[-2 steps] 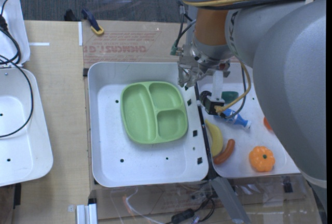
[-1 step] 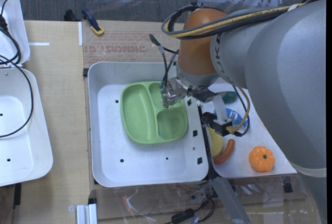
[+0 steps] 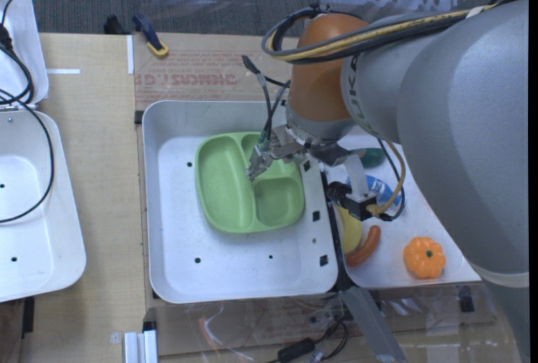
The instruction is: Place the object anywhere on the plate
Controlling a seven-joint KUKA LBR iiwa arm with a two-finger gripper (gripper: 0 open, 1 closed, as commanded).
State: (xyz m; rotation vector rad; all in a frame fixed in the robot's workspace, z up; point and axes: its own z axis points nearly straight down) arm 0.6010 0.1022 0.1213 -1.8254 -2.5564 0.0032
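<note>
We see a green divided plate (image 3: 244,183) lying in the left white bin (image 3: 168,210), toward its far right part. The gripper (image 3: 262,161) hangs over the plate's right compartments, its fingers (image 3: 255,168) low above the divider; we cannot tell whether they hold anything. In the right bin (image 3: 395,269) lie a small orange pumpkin (image 3: 423,257), a red sausage (image 3: 364,245) beside a yellow piece (image 3: 350,233), and a blue item (image 3: 380,187) partly hidden by the arm (image 3: 437,101). Both bins rest on the table (image 3: 92,92).
</note>
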